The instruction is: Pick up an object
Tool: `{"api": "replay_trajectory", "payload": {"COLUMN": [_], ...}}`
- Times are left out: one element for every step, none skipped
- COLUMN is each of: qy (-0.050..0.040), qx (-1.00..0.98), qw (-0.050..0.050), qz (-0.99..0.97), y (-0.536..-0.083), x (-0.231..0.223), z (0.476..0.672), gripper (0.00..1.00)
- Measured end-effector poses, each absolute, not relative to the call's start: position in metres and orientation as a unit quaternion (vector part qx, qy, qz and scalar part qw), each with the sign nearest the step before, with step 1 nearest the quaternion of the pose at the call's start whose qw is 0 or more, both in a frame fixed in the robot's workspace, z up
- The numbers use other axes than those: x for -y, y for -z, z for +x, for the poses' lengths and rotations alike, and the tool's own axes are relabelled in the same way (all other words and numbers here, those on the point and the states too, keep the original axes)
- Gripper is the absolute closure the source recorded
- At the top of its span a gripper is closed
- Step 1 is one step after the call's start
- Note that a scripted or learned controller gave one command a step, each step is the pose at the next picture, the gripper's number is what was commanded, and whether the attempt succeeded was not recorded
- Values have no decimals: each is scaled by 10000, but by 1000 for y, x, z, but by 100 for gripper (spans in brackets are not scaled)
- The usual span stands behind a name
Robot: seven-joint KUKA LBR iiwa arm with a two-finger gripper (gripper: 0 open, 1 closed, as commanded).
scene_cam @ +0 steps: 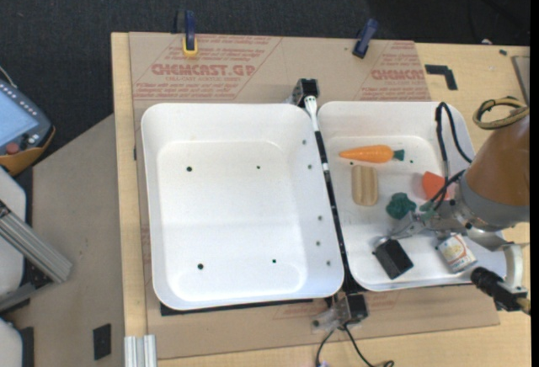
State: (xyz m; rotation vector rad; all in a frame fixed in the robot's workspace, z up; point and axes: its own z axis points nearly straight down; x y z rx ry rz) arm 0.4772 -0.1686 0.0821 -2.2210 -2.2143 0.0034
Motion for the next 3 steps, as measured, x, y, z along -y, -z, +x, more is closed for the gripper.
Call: {"api": "replay_trajectory", "payload": {"qy": [17,-2,0], "qx": [7072,7083,7075], "qw": [-62,32,12], "qz": [-7070,-7059,-7067], "y": [-182,-175,-81], "x": [200,141,108], "z": [518,477,479], "gripper": [0,0,0]}}
